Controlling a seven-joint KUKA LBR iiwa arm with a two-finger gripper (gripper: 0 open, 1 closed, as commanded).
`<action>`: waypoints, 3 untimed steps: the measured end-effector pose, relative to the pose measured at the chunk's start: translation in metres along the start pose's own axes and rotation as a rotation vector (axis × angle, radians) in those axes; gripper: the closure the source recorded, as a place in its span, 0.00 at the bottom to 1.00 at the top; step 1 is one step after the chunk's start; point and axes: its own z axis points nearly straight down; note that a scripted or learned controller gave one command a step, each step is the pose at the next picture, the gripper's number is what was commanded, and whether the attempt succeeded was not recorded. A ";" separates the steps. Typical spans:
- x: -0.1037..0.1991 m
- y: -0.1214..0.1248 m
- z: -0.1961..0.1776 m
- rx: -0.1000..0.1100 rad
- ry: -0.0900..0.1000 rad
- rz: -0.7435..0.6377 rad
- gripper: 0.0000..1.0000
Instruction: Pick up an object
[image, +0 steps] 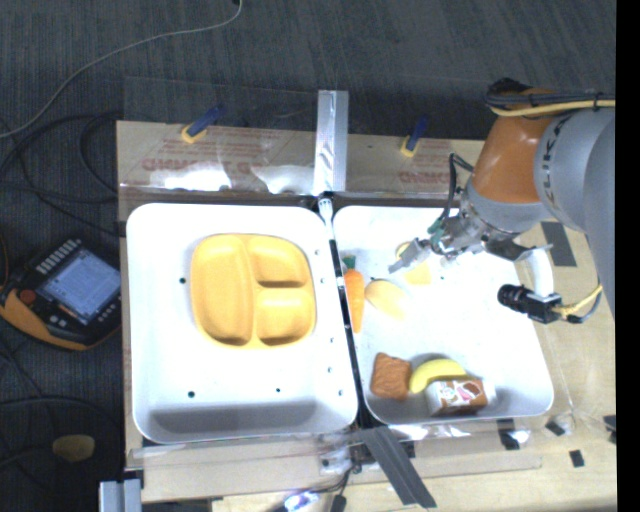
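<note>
Over the right bin (520, 330), the end effector (412, 256) hangs above 1 pale item (418, 274) (finger state unclear, no legible labels).

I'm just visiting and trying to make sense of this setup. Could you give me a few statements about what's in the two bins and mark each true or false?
1. The yellow tray lies in the left bin. True.
2. The carrot lies in the middle of the left bin. False: it lies in the right bin, along the edge next to the divider.
3. The banana is near the right bin's front edge. True.
4. The end effector hovers over the left bin. False: it is over the right bin.
</note>
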 end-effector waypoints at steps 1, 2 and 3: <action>0.024 -0.009 0.055 -0.012 -0.007 -0.158 0.00; 0.025 -0.008 0.045 -0.016 -0.004 -0.157 1.00; 0.067 0.044 -0.038 0.000 -0.002 -0.057 1.00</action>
